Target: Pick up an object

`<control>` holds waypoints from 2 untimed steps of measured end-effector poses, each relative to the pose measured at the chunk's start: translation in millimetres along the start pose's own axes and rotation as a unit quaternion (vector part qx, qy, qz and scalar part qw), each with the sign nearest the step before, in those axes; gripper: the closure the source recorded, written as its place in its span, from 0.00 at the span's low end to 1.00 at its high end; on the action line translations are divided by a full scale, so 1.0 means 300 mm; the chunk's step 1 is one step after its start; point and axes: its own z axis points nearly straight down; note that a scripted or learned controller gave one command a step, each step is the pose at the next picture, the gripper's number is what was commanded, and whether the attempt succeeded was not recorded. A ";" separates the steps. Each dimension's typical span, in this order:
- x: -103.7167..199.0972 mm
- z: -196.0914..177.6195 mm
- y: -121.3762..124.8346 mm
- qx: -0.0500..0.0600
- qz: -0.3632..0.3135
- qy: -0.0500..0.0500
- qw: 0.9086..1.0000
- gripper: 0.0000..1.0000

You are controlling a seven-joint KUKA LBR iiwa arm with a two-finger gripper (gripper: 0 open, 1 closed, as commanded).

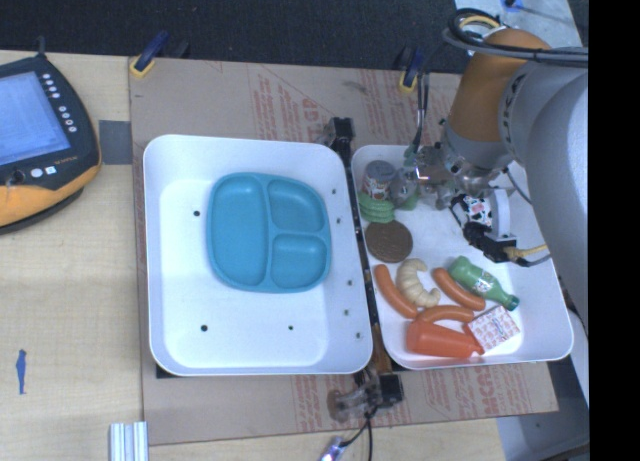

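Two white bins side by side on the bench. Left bin (175, 249): one blue divided plate (268, 231), three compartments, sitting toward the bin's far middle, nothing on it.

Right bin (545, 299) holds the pickable stuff, all in one cluster:
- one small can (379, 179) at the far-left corner
- one green round piece (377, 209) just beside the can, on the near side
- one brown round cookie (388, 241) against the left edge
- two orange hot dogs, one (394, 291) along the left edge, one (457, 289) mid-bin
- one pale croissant-like piece (416, 282) between the two hot dogs
- one green bottle (481, 284) lying tilted, right of middle
- one orange carrot (440, 339) along the near edge
- one red-and-white packet (495, 329) at the near-right, touching the carrot

Gripper (432, 181) sits low over the right bin's far edge, just right of the can. Cannot tell finger spread; nothing visibly held.

One teach pendant (35, 144) at the bench's left edge.
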 end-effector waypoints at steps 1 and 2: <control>0.002 0.000 0.000 0.000 0.000 0.000 1.000 0.00; 0.014 -0.034 0.005 -0.002 -0.002 0.004 1.000 1.00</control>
